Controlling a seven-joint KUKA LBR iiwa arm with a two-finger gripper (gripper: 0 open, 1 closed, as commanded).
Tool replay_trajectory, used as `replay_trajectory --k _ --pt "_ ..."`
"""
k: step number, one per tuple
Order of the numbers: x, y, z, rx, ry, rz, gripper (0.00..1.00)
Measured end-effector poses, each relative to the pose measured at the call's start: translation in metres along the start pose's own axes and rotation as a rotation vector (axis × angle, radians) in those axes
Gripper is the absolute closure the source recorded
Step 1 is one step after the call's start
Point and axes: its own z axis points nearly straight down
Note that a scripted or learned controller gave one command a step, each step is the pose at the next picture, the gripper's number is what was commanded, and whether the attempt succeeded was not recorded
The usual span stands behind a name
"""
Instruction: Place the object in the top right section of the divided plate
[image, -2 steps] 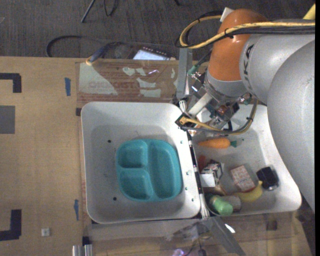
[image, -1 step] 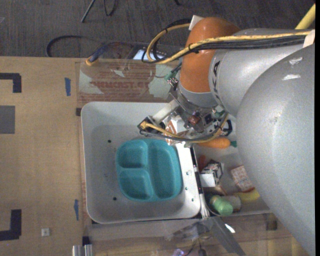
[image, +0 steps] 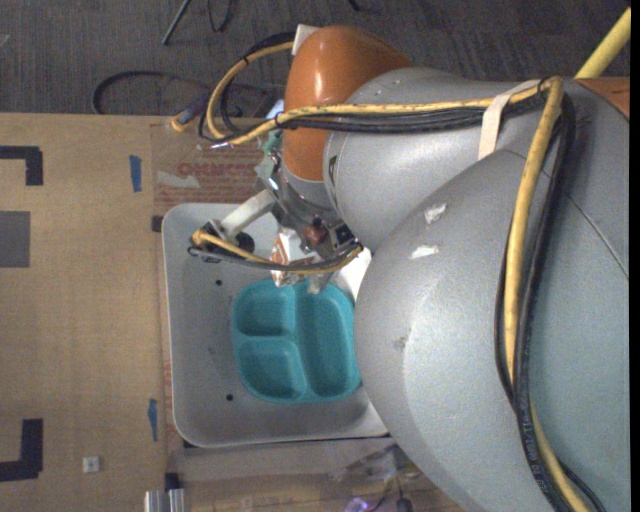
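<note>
A teal divided plate (image: 295, 342) lies in a white bin (image: 195, 330) on the table (image: 80, 300), just below the end effector (image: 292, 262). The plate's three visible sections hold nothing I can make out. Cables and the grey arm (image: 480, 290) cover the end effector, so its opening cannot be told, and the object cannot be made out. The arm hides the plate's right edge.

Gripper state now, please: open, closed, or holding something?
Gripper: cannot be told; it sits above the teal divided plate in the white bin.
</note>
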Motion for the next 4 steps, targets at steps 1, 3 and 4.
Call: replay_trajectory --k 1,3,4 --pt "-0.016 -0.008 -0.004 0.001 -0.002 -0.02 1.0" --pt "-0.057 -0.012 -0.007 0.0 -0.005 -0.078 1.0" --pt "-0.089 0.03 -0.007 0.002 -0.006 -0.095 1.0"
